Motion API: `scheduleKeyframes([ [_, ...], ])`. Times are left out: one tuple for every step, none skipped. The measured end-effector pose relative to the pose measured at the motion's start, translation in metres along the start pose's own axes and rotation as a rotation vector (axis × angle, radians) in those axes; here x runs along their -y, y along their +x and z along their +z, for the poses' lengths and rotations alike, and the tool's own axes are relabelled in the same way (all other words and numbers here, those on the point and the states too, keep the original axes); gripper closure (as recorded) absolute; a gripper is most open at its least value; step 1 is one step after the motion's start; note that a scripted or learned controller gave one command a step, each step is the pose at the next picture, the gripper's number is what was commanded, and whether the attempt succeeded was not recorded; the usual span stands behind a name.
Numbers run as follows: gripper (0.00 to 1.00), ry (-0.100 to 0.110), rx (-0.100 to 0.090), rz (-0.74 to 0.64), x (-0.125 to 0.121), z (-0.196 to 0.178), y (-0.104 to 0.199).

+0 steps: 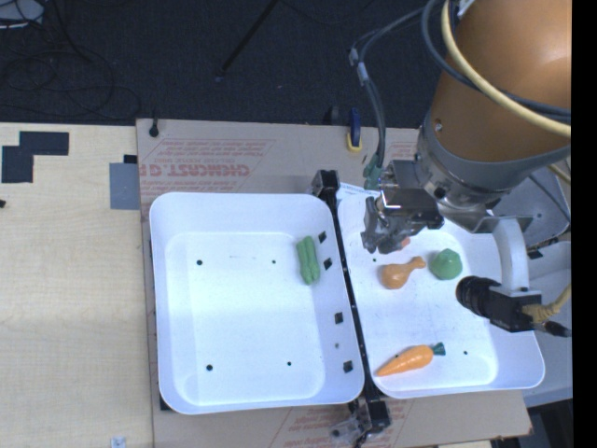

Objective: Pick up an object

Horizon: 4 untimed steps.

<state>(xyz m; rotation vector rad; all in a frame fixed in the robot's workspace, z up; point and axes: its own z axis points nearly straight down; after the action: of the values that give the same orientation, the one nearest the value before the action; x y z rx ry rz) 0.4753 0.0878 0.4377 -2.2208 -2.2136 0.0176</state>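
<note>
Gripper (384, 238) hangs low over the upper left part of the right bin (522, 367), dark fingers pointing down near the divider between the bins; whether they are parted or closed I cannot tell from this angle, and nothing shows between them. Just below and slightly right of the tips lies the drumstick (401, 272), a small tan-orange toy with a rounded fat end toward the lower left and a thin neck pointing up and right, so its long axis runs on a slant. It looks like the nearest candidate, close under the tool but apparently not yet touched. Right of it, almost against its thin end, sits a green ball (447, 263), rounded and pale. Farther down the same bin lies a carrot (408, 360), orange with a dark green stub, long axis nearly level with a slight upward tilt to the right. Across the divider, in the left bin (177, 250), a green pod (308, 259) lies upright along its right wall, well apart from the tool. A short drop down and right would likely bring the fingers astride the drumstick's neck.
</note>
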Motion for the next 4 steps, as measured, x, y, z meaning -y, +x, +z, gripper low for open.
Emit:
scheduleKeyframes([
  [1.0,-0.012,-0.004,-0.007,0.0,-0.038,0.038],
  [1.0,-0.004,-0.001,-0.005,0.0,0.004,0.046],
  [1.0,-0.005,-0.001,0.002,-0.001,0.042,-0.013],
  [1.0,-0.006,-0.001,0.005,-0.015,0.06,-0.098],
])
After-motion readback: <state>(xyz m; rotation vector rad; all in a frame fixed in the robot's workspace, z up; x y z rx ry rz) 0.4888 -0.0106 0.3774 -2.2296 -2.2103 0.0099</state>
